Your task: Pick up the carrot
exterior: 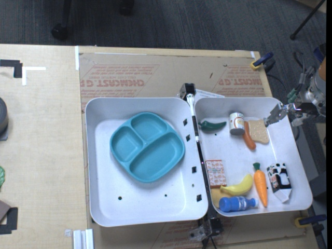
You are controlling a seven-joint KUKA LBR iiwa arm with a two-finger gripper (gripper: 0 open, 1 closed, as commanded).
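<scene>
Carrot (261, 187) lies lengthwise up-down at lower right of the frame, well below our gripper (275, 115); we cannot tell its grasp state.

Cardboard sheet (155, 77) beneath the two white bins (98, 191): red printed lettering, upside down from this camera and only partly legible (apparently "CHICKAST GP", repeated at the sheet's left and right). Small packet (215, 173), carton (279, 180) and can (237, 123) in the right bin: print too small to read.
</scene>
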